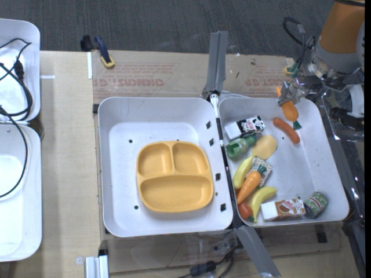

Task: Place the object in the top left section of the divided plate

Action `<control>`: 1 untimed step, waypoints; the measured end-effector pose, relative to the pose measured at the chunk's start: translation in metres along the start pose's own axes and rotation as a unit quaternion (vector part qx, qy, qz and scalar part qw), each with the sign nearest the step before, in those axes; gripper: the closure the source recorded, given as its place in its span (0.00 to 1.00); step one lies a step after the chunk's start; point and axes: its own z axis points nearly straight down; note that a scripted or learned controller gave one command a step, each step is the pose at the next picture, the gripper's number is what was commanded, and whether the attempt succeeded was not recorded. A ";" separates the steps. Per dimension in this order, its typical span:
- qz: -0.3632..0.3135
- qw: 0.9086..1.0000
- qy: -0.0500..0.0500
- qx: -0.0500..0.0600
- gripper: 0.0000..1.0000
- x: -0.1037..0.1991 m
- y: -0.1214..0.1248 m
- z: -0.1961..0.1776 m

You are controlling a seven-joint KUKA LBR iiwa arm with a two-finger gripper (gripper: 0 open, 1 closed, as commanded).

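Note:
The yellow divided plate (139, 172) lies in the middle of the left bin (108, 155), with its two small sections on the far side and nothing in them. My gripper (288, 101) hangs over the far edge of the right bin (331, 161), well to the right of the plate. A small orange toy (291, 113) sits at its fingertips, and the fingers look shut on it. The toy is lifted off the bin floor.
The right bin holds several toy foods: a red-orange sausage (287, 130), a black-and-white carton (248, 125), a green item (237, 148), a carrot (250, 184), bananas (260, 197), a snack box (283, 208) and a green can (316, 204). A grey divider post (217, 62) stands between the bins.

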 end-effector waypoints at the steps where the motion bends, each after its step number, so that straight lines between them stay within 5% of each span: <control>1: 0.211 0.977 0.000 -0.001 1.00 0.020 -0.007 0.116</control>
